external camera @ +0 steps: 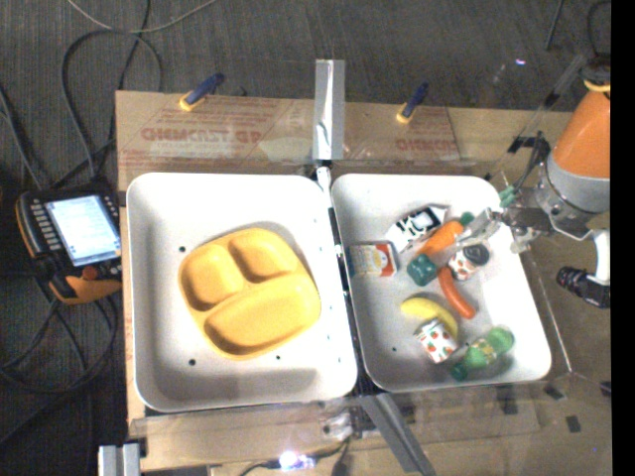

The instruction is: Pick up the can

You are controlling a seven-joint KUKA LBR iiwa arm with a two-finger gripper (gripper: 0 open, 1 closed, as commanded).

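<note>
Claw [486,228] low over the right bin [516,365], at its two o'clock corner.
How far it gapes cannot be told. The can [437,340] stands well apart at the claw's seven o'clock, touching a banana [429,311]; a yellow tray [250,291] fills the left bin [149,365].

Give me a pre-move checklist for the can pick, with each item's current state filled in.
1. Can located: ok. The can, white with red spots, lies in the right bin, near its front.
2. Gripper over the can: not ok. It sits at the bin's far right side, above the carrot.
3. Space around the can: not ok. The banana and the green bottle crowd it.
4. Finger opening: cannot tell.
5. Gripper free of load: cannot tell.
6. Left bin out of the way: ok. It holds the yellow tray, apart from the can.
</note>
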